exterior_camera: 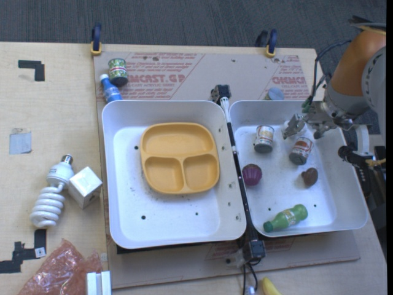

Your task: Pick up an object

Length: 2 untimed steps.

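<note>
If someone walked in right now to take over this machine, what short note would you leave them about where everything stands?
Pincer: over the upper part of the right bin; nothing seen in its grip.
In the right bin: two small cans and, a purple round item, a brown lump, and a green bottle lying on its side near the front.
Left bin: holds a yellow divided plate.
Done: nothing lifted yet.
Left: grab one item and raise it; the can next to the pincer looks the likeliest pick.

Glossy white plastic bins (123, 226); matt yellow plastic tray (180, 157); shiny metal cans (264, 137).
</note>
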### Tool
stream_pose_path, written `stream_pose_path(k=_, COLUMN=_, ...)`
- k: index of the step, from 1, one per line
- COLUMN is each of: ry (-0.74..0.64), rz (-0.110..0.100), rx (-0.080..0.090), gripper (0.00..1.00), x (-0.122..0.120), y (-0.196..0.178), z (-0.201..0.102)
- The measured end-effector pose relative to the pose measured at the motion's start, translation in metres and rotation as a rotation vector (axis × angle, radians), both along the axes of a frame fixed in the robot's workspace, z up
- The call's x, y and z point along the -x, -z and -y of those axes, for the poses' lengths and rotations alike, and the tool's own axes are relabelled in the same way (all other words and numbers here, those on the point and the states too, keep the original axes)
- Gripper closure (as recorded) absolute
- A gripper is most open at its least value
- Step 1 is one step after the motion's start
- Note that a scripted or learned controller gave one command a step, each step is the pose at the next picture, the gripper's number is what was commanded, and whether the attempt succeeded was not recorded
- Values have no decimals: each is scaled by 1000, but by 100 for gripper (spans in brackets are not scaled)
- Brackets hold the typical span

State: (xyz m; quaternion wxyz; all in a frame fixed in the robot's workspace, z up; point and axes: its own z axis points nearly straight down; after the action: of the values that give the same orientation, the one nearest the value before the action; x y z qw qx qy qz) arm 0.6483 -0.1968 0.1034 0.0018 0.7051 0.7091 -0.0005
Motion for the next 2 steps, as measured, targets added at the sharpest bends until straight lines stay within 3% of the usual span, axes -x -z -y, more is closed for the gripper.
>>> stream_pose_path(k=1, ry=-2, rz=0, rx=2, gripper=100, x=0, y=-10, z=0)
stream_pose_path(k=2, ry=-2, rz=1, rx=2, gripper=0, x=-1, y=-10, z=0)
